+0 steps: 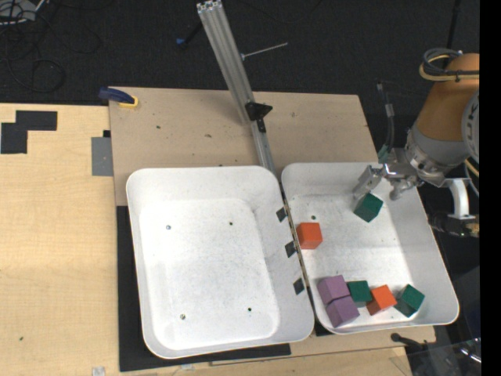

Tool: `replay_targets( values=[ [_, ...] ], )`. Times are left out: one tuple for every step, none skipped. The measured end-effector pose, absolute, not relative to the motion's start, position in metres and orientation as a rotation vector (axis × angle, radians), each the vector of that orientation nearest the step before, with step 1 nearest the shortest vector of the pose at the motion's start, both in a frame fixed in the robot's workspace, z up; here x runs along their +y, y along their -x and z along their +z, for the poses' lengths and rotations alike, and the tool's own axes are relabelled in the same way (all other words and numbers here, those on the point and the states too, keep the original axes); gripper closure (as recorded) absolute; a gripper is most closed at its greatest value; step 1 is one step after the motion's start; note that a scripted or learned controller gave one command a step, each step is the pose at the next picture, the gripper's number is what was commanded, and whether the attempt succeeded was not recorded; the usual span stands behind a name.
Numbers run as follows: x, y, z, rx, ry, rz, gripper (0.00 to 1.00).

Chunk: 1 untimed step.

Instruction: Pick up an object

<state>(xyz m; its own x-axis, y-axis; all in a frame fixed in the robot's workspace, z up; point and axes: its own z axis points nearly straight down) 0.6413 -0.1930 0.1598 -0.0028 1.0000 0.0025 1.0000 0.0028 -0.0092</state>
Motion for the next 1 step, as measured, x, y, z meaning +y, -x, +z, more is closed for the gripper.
replay_targets(
  values=[
    [-0.2014, -0.6397, 0.1101, -2.217, 2.216, 0.008, 0.00]
  ],
)
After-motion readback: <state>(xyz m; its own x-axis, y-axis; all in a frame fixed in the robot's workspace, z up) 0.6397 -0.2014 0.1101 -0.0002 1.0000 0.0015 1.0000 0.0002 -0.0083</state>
